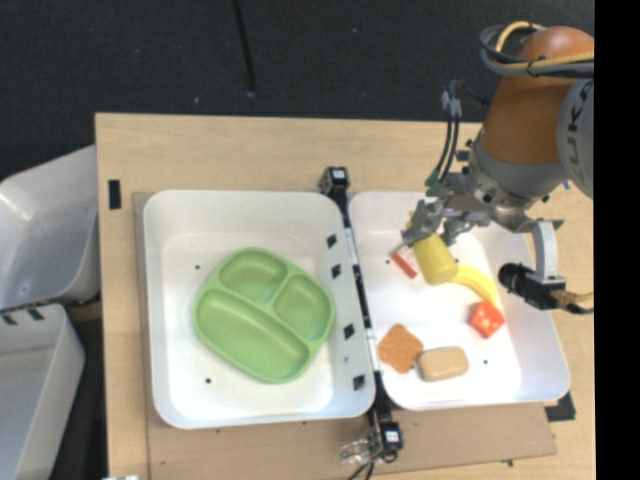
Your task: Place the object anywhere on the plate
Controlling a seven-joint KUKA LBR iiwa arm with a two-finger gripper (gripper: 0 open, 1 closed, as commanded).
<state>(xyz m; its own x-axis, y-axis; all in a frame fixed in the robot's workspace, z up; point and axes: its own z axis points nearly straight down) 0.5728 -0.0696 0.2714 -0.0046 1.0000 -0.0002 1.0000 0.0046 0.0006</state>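
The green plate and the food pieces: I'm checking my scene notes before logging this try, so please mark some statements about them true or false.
1. The green plate lies in the left bin. True.
2. A food piece already lies on the plate. False: its compartments are bare; the pieces are all in the right bin.
3. The gripper is over the right bin, right above the yellow cylinder. True.
4. The red piece lies on the plate. False: it lies in the right bin, beside the banana.
5. The orange cookie and the tan bread piece lie side by side. True.
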